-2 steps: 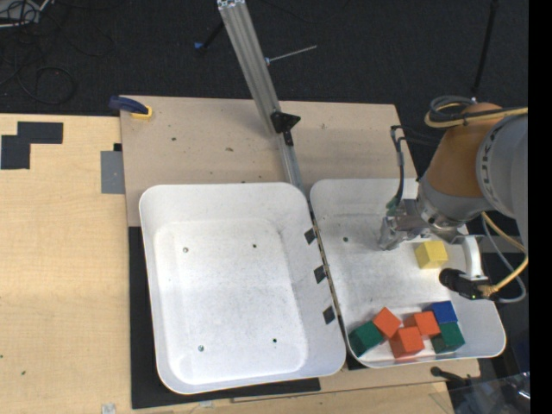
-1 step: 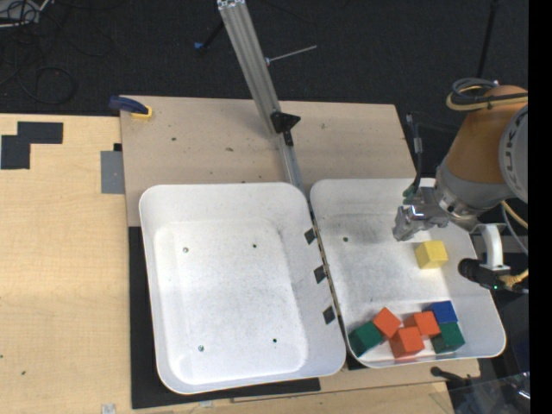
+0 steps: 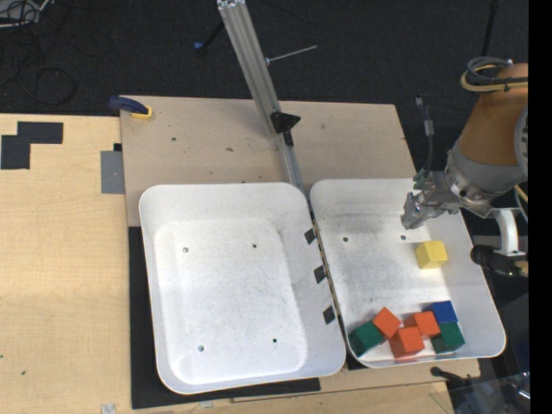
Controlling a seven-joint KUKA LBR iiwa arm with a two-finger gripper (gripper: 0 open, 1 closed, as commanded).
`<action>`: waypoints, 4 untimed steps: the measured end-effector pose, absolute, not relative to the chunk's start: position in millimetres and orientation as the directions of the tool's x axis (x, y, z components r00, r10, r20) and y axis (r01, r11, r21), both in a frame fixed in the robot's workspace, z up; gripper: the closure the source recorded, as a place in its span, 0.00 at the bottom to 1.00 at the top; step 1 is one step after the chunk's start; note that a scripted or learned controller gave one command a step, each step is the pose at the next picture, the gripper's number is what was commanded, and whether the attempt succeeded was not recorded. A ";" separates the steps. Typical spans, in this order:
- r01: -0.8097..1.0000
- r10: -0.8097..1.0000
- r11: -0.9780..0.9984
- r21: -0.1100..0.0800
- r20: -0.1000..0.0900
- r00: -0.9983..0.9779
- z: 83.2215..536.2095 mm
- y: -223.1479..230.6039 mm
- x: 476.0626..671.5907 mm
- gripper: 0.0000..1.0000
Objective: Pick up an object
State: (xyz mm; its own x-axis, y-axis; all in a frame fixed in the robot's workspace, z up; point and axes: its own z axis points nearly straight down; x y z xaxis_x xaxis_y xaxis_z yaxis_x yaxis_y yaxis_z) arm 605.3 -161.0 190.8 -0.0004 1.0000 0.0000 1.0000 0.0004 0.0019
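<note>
**Yellow block sits free, nearest the gripper**

The gripper (image 3: 417,211) hangs over the right bin (image 3: 366,210), empty; whether it is open or shut I cannot tell. The yellow block (image 3: 431,254) lies alone on the bin floor, just beside and below it. It looks small, rigid and light, with flat faces, so a squeeze across two opposite sides should hold. The other blocks (image 3: 409,329) crowd the near corner, touching, and are harder to grasp
</note>
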 end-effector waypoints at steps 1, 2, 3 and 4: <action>1.000 1.000 0.000 0.004 -0.001 0.000 241.0 -170.5 604.4 1.00; 1.000 1.000 0.003 -0.004 0.002 -0.003 235.8 -128.2 609.4 1.00; 1.000 1.000 0.005 -0.004 0.003 -0.005 235.4 -65.6 617.3 1.00; 1.000 1.000 0.004 -0.006 0.002 -0.004 234.0 -13.2 616.9 1.00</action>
State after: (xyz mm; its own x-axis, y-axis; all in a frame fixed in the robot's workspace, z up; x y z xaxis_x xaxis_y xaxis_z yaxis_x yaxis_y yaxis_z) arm 616.9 -13.2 234.0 -0.0040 1.0000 0.0024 1.0000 0.0041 -0.0063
